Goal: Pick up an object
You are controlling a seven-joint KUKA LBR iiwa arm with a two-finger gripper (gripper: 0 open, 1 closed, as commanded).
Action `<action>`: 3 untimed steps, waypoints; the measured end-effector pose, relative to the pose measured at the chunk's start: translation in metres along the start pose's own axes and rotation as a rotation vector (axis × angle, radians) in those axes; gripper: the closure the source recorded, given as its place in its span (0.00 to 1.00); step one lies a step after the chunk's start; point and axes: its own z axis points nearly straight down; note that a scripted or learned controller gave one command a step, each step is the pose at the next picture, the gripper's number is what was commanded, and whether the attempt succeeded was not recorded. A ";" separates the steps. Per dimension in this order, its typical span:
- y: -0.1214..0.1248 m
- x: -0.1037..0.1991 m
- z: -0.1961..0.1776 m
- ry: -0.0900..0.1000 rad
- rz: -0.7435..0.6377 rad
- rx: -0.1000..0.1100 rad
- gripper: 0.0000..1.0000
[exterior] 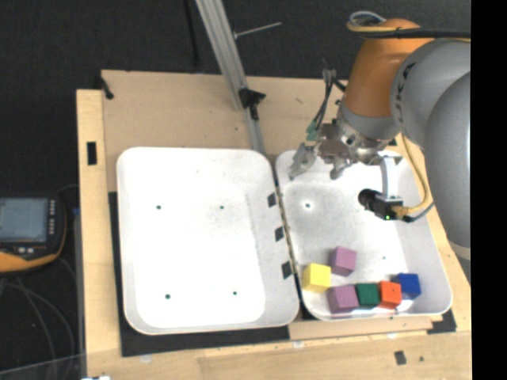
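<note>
Fingers [321,163] (spread) above right bin [420,244]

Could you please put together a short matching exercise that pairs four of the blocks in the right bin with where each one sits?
Column one:
1. yellow block
2. blue block
3. green block
4. orange block

Column two:
A. farthest right in the cluster
B. farthest left in the cluster
C. between the green and blue blocks
D. between a purple block and the orange block

Pairs: 1-B, 2-A, 3-D, 4-C
</note>
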 end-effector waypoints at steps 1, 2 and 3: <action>-0.035 -0.001 0.001 0.001 0.002 0.005 0.00; -0.034 0.000 0.001 0.002 0.002 0.003 0.00; -0.033 -0.001 -0.010 0.003 0.005 0.000 1.00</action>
